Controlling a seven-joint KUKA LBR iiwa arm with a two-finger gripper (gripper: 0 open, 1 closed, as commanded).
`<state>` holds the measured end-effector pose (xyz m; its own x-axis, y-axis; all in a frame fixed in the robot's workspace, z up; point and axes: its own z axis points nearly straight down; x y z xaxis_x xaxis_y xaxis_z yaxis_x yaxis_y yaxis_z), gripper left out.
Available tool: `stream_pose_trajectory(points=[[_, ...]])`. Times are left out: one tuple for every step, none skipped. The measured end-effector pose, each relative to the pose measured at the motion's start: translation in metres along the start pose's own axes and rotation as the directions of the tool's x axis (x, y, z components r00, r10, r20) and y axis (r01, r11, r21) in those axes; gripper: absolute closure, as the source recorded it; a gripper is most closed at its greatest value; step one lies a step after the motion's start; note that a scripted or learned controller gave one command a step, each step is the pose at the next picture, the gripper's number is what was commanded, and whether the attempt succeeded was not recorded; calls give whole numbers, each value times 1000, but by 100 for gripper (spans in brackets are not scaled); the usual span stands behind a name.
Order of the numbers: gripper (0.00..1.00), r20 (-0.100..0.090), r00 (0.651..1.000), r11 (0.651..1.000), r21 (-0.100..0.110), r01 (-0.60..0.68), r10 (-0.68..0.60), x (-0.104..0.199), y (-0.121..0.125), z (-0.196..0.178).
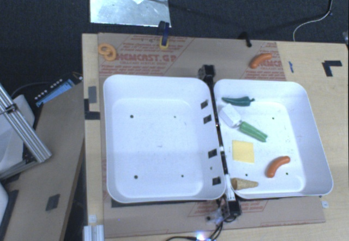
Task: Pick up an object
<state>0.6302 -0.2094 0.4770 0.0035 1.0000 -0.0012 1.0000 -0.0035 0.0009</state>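
Right bin (pixel 313 125) holds a green pepper (pixel 238 101), white-and-green piece (pixel 242 124), yellow square (pixel 243 151), orange sausage (pixel 277 166) and cone (pixel 243 183), all apart. Left bin (pixel 158 84) sits beside it. On the counter (pixel 218 52): another sausage (pixel 260 60), a pretzel (pixel 107 51).

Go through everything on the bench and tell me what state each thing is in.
Left bin: holds no objects.
Right bin: holds five items.
Green pepper: lying flat.
Green and white item: lying at a slant.
Yellow square: flat.
Sausage: lying in right bin.
Cone: on its side.
Second sausage: outside the bins.
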Motion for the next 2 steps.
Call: stream_pose_trajectory(points=[[100, 0, 1000, 1000, -6, 9, -9, 24, 23, -28], [100, 0, 1000, 1000, -7, 10, -10, 50, 39, -61]])
